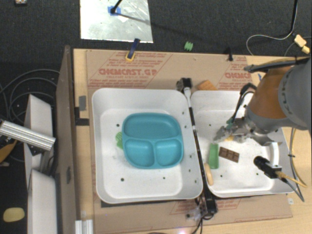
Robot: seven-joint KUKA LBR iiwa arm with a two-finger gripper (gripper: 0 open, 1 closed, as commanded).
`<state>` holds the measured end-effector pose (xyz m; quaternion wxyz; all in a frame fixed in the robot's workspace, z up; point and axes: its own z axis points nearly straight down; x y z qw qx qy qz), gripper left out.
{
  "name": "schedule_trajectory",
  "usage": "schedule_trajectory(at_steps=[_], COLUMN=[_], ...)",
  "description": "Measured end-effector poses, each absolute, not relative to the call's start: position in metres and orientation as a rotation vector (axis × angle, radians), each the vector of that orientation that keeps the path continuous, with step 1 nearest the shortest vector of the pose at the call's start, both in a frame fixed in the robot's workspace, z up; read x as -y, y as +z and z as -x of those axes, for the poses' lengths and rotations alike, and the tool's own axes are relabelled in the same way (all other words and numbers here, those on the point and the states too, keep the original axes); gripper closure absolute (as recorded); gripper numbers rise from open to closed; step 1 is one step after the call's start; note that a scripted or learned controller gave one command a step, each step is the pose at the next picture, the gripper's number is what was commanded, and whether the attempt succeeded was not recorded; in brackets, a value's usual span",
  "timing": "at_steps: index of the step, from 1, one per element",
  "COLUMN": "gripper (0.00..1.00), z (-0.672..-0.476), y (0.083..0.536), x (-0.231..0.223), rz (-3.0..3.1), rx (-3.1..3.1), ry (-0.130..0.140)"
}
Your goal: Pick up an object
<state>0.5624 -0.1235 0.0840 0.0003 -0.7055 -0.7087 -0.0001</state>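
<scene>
My gripper (223, 134) hangs low over the middle of the right bin (214, 106), coming in from the right. Just in front of it, a brown ridged bar (228, 154) lies flat on the bin floor. A green block (212, 156) stands to the left of the bar. The gripper tip sits slightly behind both and touches neither. A thin tan stick (208, 173) lies along the bin's left wall, in front of the green block. I see nothing held in the gripper.
A blue divided plate (152, 140) lies in the left bin (105, 130), with a small green piece (119, 139) poking out from under its left edge. An orange object (207, 85) rests on the cardboard behind the bins.
</scene>
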Motion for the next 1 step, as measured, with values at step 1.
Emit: schedule_trajectory(at_steps=[1], gripper=[0.00], z=[-0.5820], y=[0.0853], x=[0.1621], rz=[2.225], rx=[2.225], ry=[-0.002])
